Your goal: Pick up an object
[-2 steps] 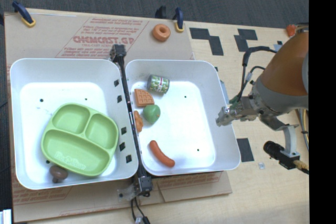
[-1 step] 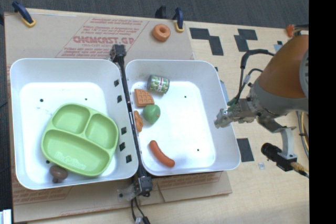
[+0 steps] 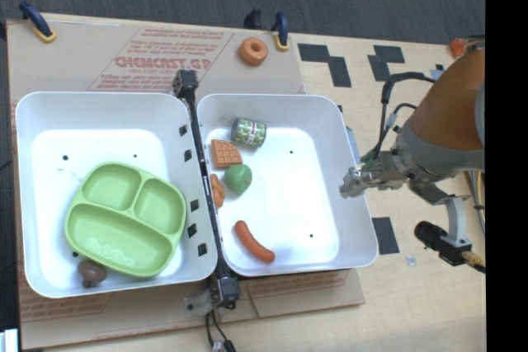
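Note:
The right bin [image 3: 326, 115] holds a small green-labelled can [image 3: 248, 132] on its side, an orange waffle piece [image 3: 225, 153], a green ball-shaped fruit [image 3: 238, 178], an orange carrot-like piece [image 3: 217, 189] against the left wall and a red-orange sausage [image 3: 254, 241] near the front. My gripper [image 3: 353, 182] hangs at the right rim of that bin, about mid-height, apart from all of these objects. The arm's orange band [image 3: 454, 107] rises behind it at the right.
The left bin [image 3: 37, 107] holds a light green divided plate [image 3: 125, 218] and a brown lump [image 3: 91, 273] at its front left corner. An orange ring [image 3: 254, 51] lies on the cardboard behind the bins. Cables and black markers sit right of the bins.

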Controlling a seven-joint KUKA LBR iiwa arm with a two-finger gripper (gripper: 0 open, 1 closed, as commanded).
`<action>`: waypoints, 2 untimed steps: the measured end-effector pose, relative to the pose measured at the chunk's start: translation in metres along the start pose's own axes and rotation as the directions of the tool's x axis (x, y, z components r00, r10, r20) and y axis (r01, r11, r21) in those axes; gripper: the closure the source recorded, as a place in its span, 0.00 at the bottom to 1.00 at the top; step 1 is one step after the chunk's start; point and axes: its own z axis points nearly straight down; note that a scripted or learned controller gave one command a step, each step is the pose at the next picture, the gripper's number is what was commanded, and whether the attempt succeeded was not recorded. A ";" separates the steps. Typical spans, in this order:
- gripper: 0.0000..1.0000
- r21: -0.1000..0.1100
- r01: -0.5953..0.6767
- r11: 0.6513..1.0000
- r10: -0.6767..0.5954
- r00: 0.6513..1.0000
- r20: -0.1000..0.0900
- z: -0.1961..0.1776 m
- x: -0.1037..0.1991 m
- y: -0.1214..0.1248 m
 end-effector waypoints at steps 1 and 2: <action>1.00 -0.002 0.006 1.000 -0.006 1.000 0.001 -0.010 0.000 0.001; 1.00 -0.004 -0.003 1.000 0.003 1.000 0.002 -0.013 -0.001 0.000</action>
